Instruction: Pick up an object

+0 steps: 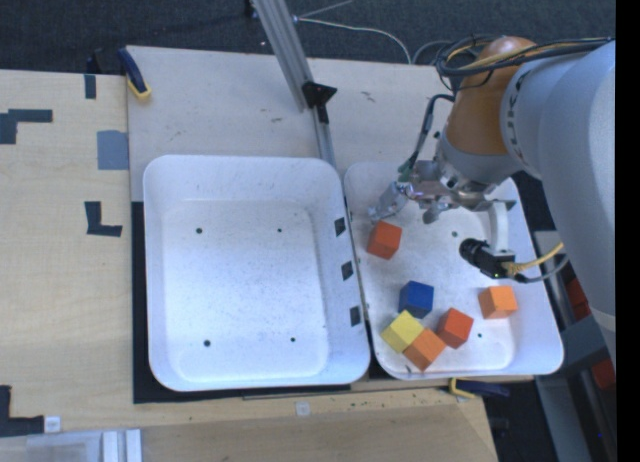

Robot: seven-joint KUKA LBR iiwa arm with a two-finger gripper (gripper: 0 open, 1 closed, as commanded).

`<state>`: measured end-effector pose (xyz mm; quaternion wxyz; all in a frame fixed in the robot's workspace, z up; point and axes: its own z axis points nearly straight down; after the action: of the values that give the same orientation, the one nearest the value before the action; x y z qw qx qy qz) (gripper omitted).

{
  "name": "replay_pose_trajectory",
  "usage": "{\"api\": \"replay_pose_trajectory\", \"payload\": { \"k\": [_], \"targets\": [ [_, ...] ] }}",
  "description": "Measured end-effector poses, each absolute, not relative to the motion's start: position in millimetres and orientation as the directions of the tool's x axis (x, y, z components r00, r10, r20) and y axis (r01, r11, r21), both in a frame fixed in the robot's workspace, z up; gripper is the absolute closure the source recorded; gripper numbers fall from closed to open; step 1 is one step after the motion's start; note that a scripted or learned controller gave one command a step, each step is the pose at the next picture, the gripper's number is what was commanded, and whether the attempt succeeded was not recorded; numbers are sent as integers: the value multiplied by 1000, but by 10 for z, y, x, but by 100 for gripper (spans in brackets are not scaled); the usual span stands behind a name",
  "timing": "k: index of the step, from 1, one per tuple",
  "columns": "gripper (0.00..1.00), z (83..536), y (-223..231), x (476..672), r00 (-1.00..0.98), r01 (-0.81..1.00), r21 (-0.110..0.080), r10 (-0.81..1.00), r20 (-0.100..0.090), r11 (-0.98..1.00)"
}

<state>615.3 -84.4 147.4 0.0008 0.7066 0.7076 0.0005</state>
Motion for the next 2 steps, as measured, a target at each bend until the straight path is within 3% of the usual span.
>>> {"api": "replay_pose_trajectory", "payload": {
  "k": [1,2],
  "targets": [
    [0,929,-897,6069,1,1000,5,1000,1,-1],
    [0,1932,-1547,6232,2,1000,8,1000,-5,-2]
  ]
}}
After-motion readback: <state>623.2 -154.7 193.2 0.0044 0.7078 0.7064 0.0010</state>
